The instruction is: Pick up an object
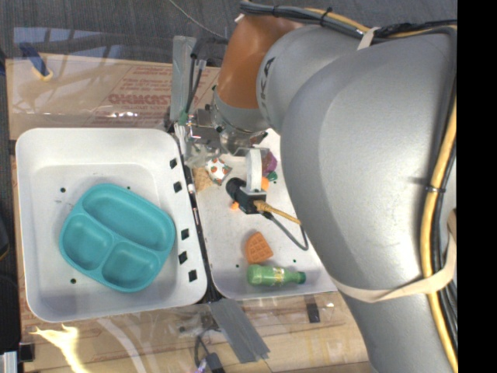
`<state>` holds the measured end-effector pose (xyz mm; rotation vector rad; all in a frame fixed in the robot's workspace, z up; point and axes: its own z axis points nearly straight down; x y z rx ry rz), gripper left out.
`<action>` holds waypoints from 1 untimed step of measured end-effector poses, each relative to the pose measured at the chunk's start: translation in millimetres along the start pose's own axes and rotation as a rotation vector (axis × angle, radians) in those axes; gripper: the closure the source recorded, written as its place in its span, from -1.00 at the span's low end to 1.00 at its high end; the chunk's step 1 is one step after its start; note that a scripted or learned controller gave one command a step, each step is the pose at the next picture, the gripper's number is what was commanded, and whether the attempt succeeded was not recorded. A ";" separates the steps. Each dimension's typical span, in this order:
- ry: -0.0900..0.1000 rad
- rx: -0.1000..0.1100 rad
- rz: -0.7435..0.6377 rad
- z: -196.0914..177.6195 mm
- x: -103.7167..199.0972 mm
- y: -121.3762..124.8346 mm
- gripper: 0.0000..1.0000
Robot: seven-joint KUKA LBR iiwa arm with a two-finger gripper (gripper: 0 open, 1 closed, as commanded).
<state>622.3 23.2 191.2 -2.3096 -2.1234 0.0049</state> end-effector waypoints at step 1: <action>0.000 -0.002 0.245 -0.1 26.1 12.9 1.00</action>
